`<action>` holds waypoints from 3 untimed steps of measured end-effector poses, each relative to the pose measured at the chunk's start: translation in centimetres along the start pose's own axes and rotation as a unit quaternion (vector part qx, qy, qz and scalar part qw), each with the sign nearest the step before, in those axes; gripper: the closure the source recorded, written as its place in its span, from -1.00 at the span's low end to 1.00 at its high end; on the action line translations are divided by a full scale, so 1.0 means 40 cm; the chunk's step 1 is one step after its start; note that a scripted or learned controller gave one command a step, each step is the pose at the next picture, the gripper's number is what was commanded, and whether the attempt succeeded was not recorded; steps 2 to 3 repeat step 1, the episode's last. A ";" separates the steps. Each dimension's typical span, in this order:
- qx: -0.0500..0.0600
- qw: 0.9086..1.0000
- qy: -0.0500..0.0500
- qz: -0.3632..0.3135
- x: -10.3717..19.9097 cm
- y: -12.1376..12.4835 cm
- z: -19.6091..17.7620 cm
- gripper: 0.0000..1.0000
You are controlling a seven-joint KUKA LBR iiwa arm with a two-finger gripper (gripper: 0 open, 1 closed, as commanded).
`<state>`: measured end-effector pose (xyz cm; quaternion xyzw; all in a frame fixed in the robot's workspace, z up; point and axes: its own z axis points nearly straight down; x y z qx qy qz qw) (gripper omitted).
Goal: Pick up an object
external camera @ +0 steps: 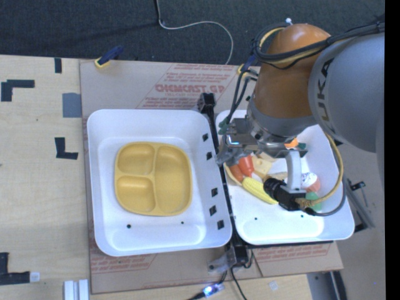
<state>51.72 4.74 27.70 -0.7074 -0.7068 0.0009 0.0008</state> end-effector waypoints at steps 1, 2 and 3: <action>-0.004 1.000 0.001 -0.001 -0.031 -0.087 -0.241 1.00; -0.004 1.000 0.001 -0.001 -0.031 -0.087 -0.241 1.00; -0.004 1.000 0.001 -0.001 -0.031 -0.087 -0.241 1.00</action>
